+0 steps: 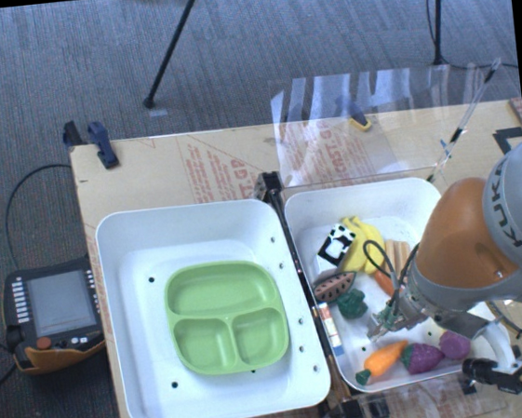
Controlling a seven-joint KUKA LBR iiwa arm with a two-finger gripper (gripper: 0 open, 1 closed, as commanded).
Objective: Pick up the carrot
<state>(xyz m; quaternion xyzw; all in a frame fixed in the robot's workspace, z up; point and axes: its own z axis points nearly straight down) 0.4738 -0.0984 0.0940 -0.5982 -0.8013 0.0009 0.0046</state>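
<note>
The carrot (387,359), orange with a green leafy end pointing left, lies near the front edge of the right bin (399,189). My gripper (389,317) hangs low in that bin, just above and slightly right of the carrot, apart from it as far as I can see. The grey and orange wrist (462,246) covers the bin's right half. Nothing is visibly held.
Around the gripper lie a green broccoli piece (351,304), a brown oval toy (333,285), a yellow toy (364,236), a black-and-white cube (337,242) and purple toys (426,356). The left bin (127,265) holds a green divided plate (226,315). A pendant (53,311) sits far left.
</note>
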